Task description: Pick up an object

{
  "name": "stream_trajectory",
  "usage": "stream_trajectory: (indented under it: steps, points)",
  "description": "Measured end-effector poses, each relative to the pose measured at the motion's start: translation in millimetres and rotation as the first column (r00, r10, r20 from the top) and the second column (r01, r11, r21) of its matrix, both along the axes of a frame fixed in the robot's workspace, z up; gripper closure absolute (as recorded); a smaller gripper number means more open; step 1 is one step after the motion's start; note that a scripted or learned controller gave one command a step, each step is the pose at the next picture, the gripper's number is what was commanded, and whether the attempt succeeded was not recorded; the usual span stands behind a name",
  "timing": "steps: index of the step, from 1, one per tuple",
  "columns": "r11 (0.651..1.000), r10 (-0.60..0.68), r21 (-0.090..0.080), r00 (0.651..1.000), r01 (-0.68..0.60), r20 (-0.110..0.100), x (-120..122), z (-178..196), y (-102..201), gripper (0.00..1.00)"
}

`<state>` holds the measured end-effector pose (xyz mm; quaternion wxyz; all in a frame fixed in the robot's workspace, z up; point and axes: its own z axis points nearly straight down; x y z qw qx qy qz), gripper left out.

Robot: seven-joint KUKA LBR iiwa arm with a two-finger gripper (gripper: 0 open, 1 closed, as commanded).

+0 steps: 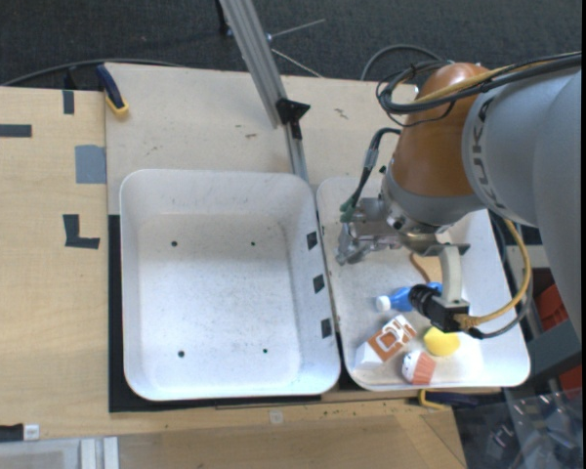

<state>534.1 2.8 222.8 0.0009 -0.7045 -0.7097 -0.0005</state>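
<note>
We see the jaws (355,247) low over the right bin (498,355) near its left wall; whether they are released or clenched we cannot tell. Below and right of them lie a blue object (398,298), an orange-and-white box (393,338), a yellow object (441,342) and a small orange-capped piece (417,365). The left bin (137,262) sits well left on the bench (39,262).

A pale wooden tabletop (39,262), patched with grey and dark tape (90,164), meets dark carpet (98,13) along its far edge, where a slanted metal rail (259,57) and black cables (39,71) lie.
</note>
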Motion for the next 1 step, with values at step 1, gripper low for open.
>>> stream_trajectory:
  steps: [1]
  points:
    - [1.0,0.001,0.0,1.0,-0.001,-0.001,5.6,2.1,64.0,1.0]
